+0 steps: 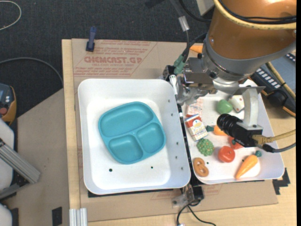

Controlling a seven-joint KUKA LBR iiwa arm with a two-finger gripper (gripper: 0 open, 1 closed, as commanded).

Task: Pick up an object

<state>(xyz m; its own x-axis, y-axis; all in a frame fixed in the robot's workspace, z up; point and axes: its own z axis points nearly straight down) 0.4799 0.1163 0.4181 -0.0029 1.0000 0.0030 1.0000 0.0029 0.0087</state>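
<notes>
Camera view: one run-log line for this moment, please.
arm: over right bin | toys: carrot, tomato, broccoli | left bin: teal divided plate

This is a robotics lab or test cell, not a home or kitchen. The table (70, 126) is topped with bare printed board and carries two shallow white bins side by side: the left bin (89, 140) holds a teal divided plate (131, 132), and the right bin (273, 166) holds toy food, such as a plastic carrot (248, 165), a tomato (226, 154) and a pretzel (200, 166). A large industrial arm (254, 27), grey with an orange band, hangs over the right bin, trailing exposed cables (186, 27). More loose cable lies on the dark carpeted floor (42, 18), and a length of aluminium framing (19, 161) stands well away, beyond the left bin.
</notes>
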